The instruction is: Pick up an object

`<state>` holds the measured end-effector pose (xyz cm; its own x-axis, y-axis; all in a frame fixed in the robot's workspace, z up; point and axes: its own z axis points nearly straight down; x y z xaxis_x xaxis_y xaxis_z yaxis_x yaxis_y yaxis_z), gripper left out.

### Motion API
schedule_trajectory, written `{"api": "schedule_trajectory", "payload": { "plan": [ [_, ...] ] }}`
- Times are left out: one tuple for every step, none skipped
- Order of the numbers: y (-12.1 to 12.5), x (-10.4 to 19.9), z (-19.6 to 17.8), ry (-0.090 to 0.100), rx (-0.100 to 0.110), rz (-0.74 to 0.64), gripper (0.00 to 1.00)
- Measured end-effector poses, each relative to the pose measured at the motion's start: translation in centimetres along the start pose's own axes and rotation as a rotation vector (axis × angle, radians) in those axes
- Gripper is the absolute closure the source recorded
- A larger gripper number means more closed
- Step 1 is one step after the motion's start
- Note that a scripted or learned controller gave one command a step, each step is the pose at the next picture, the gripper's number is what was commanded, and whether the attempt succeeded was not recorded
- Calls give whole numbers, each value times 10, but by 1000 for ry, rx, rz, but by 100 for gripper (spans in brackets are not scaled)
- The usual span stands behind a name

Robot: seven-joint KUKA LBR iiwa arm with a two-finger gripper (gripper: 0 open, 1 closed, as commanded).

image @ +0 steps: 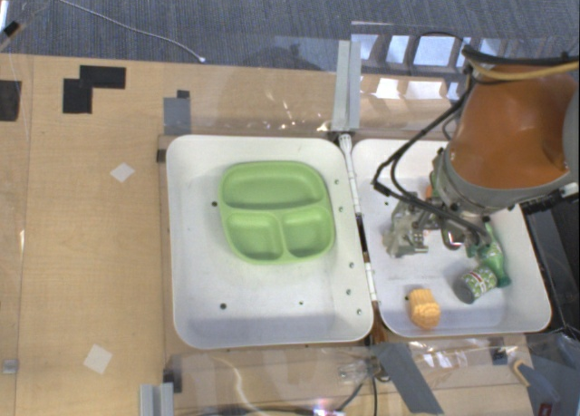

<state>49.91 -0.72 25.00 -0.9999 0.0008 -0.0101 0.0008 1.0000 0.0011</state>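
Here we hang the gripper [419, 235] low over the middle of the right bin [535, 310]; whether it is open we cannot tell. The green can [480, 276] lies toward the bin's right edge, the yellow corn [423, 307] by its near edge. We judge the approach underway, with a descent onto one object next.

a small yellow corn cob [423, 306] lies in the right bin [521, 319], near its front edge. a green bottle [482, 271] with a grey cap end lies on its side just to the right of the corn, not touching it. a green plate [275, 211] with three parts sits flat in the middle of the left bin [195, 305].
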Motion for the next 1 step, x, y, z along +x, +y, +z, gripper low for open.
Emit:
{"api": "schedule_trajectory", "payload": {
  "plan": [
    [-1,9,-27,-2,1,-478,100]
  ]
}}
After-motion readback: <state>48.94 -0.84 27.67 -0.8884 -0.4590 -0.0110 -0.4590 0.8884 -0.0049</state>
